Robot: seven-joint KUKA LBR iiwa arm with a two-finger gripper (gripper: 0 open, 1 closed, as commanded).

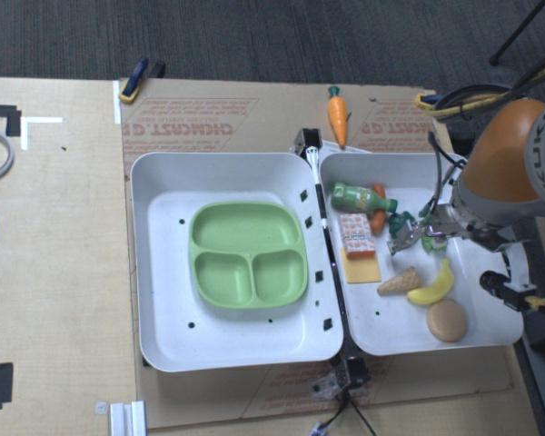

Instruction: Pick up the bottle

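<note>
The green bottle [361, 196] lies on its side near the back of the right bin [490, 334], just in front of an orange toy carrot piece [378, 192] and behind a small printed box [355, 232]. The tool [404, 236] hangs low in the same bin just to the bottle's right and a little nearer the front, close but not touching it, and I cannot tell how it is set. A banana [435, 285], a cone [399, 283] and a brown egg-like ball [446, 321] sit nearer the front, and the left bin [163, 334] holds a green divided plate [248, 253].
</note>
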